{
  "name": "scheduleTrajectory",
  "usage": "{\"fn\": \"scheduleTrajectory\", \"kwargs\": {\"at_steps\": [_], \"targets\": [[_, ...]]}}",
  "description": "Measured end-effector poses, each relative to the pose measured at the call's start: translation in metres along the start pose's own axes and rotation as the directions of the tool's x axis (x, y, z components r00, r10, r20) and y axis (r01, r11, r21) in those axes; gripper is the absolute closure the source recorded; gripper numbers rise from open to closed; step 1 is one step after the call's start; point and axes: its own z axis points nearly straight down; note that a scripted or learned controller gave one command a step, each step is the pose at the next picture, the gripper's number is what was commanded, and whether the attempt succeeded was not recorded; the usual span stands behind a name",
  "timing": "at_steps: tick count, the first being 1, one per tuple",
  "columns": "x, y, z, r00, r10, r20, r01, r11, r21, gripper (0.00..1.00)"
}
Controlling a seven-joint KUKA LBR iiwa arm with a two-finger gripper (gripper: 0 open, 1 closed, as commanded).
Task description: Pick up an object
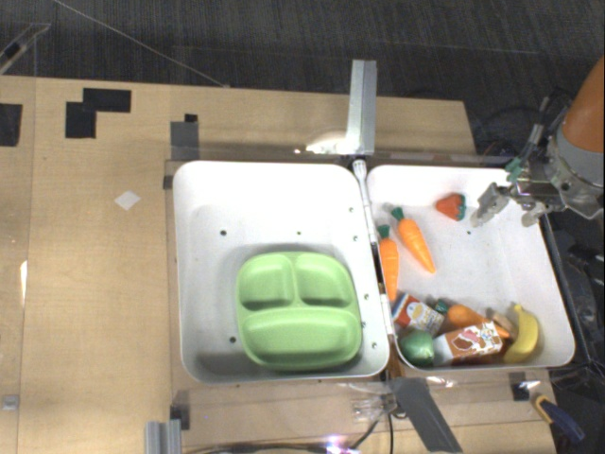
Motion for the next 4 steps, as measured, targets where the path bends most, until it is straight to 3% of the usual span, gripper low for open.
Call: {"fn": "scheduleTrajectory", "kwargs": {"at_steps": [1, 2, 3, 4], "targets": [[0.014, 0.054, 0.134, 0.967, 0.254, -0.001, -0.254, 0.967, 0.002, 0.00], [0.047, 0.103, 0.157, 1.000, 0.029, 0.001, -0.029, 1.000, -0.005, 0.00], [0.025, 0.101, 0.156, 0.945, 0.326, -0.002, -0.326, 0.945, 0.005, 0.00], [0.069, 0.047, 0.155, 0.950, 0.311, -0.004, -0.311, 0.950, -0.007, 0.00]]}}
